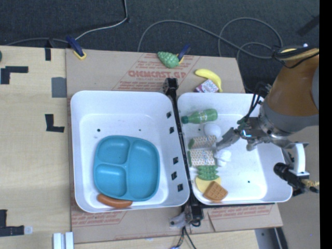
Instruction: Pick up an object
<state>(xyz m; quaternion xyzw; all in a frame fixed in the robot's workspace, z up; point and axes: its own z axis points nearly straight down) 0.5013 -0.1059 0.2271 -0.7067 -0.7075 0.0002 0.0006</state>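
Two shallow white plastic bins [85,113] are sitting side by side as the hand [223,141], its opening impossible to judge, is hovering beside a green plastic bottle [199,117]

Your arm [293,95] comes in from the right side of the view, its orange band uppermost and the grey wrist below it. From the wrist the tool [224,139] stretches leftward and slightly down, low and slanted.
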